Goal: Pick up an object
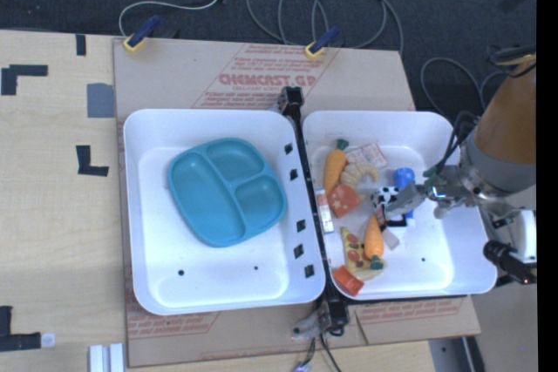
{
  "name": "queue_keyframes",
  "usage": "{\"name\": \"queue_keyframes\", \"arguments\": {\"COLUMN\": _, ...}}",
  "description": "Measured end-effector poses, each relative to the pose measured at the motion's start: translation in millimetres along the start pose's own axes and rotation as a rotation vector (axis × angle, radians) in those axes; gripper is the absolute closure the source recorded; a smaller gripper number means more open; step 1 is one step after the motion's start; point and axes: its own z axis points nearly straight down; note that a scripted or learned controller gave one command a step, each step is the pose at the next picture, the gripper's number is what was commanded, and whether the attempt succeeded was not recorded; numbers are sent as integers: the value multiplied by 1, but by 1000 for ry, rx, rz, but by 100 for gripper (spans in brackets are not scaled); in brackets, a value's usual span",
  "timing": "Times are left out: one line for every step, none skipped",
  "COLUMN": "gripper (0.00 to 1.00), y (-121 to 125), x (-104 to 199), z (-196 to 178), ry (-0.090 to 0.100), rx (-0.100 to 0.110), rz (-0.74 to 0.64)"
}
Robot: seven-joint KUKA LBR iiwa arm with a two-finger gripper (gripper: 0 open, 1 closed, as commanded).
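The right bin (436, 270) holds several toy foods. A long orange piece (334, 169) lies beside a cream piece (358, 175), with a red piece (344, 200) just below them. A blue object (404, 179) sits right of the cream piece. A small orange carrot (374, 238) rests on a yellow slice (355, 253), and a red block (347, 280) lies at the bin's front edge. My gripper (393, 206) is low in the bin's middle, just below the blue object and above the small carrot. Nothing is visibly held in it.
The left bin (148, 270) holds a blue divided plate (227, 190). A black divider (301, 187) runs between the bins. A pale packet (370, 155) lies at the back of the right bin. Cables (314, 4) loop on the dark floor behind the bench.
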Motion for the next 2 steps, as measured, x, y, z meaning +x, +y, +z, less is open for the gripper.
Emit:
{"name": "queue_keyframes", "arguments": {"gripper": 0, "y": 11, "x": 32, "z": 101, "ry": -10, "rx": -25, "rz": 2}}
{"name": "queue_keyframes", "arguments": {"gripper": 0, "y": 94, "x": 44, "z": 104, "ry": -15, "rx": -51, "rz": -3}}
